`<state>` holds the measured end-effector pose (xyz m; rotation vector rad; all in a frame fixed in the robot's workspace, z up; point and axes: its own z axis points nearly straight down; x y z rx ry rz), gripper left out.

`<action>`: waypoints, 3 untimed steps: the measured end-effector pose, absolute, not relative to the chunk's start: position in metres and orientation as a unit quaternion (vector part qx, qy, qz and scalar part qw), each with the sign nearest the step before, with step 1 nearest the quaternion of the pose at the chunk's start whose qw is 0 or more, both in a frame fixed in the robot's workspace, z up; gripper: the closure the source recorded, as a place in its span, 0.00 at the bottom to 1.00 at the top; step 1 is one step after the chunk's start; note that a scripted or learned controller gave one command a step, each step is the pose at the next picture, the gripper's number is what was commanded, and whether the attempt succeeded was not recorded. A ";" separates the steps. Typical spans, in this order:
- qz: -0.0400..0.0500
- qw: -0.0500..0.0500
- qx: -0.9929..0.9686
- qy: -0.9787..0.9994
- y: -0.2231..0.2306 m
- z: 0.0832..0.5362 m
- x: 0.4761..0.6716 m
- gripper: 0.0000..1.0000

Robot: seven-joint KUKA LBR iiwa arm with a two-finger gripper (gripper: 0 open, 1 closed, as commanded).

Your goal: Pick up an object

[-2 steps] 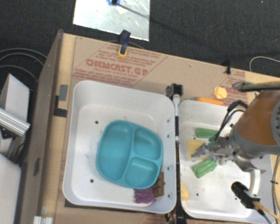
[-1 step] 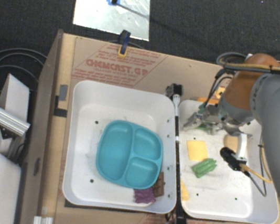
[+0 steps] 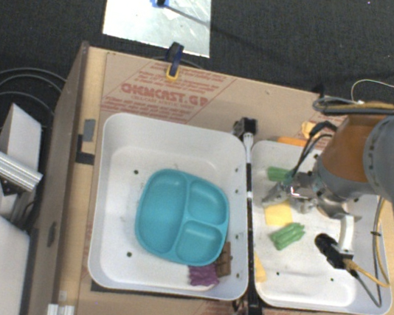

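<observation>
Two-finger gripper (image 3: pixel 289 194) of the grey arm is low inside the shallow white bin on the view's right (image 3: pixel 310 284), near the divider between the two bins. I cannot tell if it is spread or pressed together, because its own metal body hides the tips. I see nothing held in it.

Nearest to the camera, in the shallow white bin on the view's left (image 3: pixel 122 178), a small purple lump (image 3: pixel 201 275) lies by the near rim. A small brown piece (image 3: pixel 224 261) is just beside it. Both touch or almost touch the edge of a teal plastic plate with three compartments (image 3: pixel 183 218), which fills the middle of that bin. In the right bin, a small pale yellow piece (image 3: pixel 259 270) lies against the divider. Further in is a green ridged object (image 3: pixel 287 237), then a yellow block (image 3: pixel 278 215) close on the near side of the gripper. Beyond the gripper a flat green piece (image 3: pixel 279 174) lies near the far wall.

I judge that the task is in the reaching step and no object is lifted yet. The yellow block looks the most likely target, with the green ridged object as second choice. The next move calls for centring over one object only, so the neighbours are not pushed, then closing on it and rising straight up.
</observation>
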<state>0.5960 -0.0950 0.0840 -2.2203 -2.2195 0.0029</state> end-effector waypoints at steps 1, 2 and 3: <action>-0.001 -0.002 -0.706 -0.708 -0.094 0.095 0.599 1.00; -0.001 -0.001 -0.706 -0.708 -0.094 0.095 0.599 0.00; 0.000 0.001 -0.705 -0.709 -0.088 0.084 0.659 0.00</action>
